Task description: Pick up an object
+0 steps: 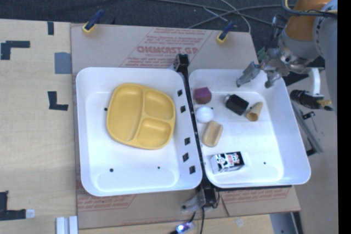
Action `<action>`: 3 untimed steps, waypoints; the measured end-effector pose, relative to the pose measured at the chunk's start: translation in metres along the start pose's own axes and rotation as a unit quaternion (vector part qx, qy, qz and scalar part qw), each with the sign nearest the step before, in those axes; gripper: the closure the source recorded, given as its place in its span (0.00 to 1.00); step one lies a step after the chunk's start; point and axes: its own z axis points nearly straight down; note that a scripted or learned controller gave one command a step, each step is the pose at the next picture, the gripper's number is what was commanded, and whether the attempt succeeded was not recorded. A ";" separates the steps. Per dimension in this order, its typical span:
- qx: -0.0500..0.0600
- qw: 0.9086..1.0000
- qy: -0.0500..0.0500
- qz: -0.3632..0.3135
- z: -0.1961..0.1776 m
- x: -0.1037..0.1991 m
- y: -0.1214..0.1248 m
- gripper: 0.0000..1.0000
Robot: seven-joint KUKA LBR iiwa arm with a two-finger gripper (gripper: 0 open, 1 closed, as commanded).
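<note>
The tool point(256, 77) hangs over the upper right corner of the right bin point(285, 134), its two fingers spread apart with nothing between them. Below and to its left, a black block point(237, 104) lies on the bin floor, and a tan cone point(254, 111) rests just beside it on the right, apart from the tool. Near the bin's left wall sits a purple cube point(202, 95), with a white ball point(204, 114) just below it and a tan piece point(212, 133) below that. A black-and-white carton point(227, 161) lies toward the bin's lower edge, well apart from the tool. The left bin point(90, 134) holds a yellow plate point(140, 115) with three compartments, lying flat near its middle. Both bins sit side by side on a cardboard sheet point(164, 46) on the counter point(33, 118), held by two yellow-and-blue clamps point(93, 21) at its far edge.
</note>
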 end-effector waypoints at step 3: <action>-0.008 1.000 -0.003 -0.002 0.095 -0.002 0.002 0.00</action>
